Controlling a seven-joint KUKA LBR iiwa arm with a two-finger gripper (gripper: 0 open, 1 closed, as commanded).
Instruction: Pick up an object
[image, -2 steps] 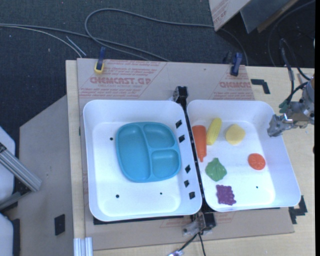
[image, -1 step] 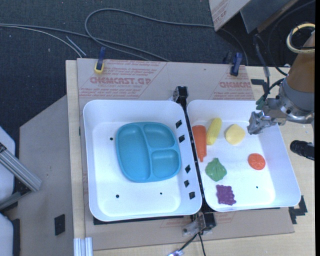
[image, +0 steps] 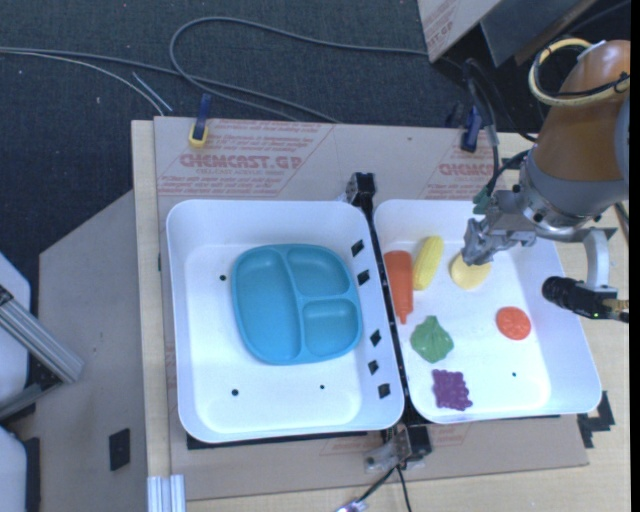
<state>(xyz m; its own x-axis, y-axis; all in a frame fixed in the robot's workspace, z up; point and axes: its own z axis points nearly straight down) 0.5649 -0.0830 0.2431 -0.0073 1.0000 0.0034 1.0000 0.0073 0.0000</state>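
Note:
The right bin (image: 560, 385) holds several toy foods. An orange carrot (image: 399, 283) lies by its left wall, with a yellow corn cob (image: 428, 261) beside it. Farther right is a pale yellow lemon-like piece (image: 470, 274). A green leafy piece (image: 432, 339), a purple grape bunch (image: 451, 389) and a red-orange round slice (image: 514, 323) lie nearer the front. My gripper (image: 480, 247) hangs right over the yellow lemon-like piece and covers its upper edge. I cannot make out any contact between them.
The left bin (image: 190, 350) holds a blue divided plate (image: 296, 302). A black divider with clips (image: 372, 290) runs between the bins. The grey and orange arm (image: 580, 130) comes in from the upper right, above the right bin's far corner.

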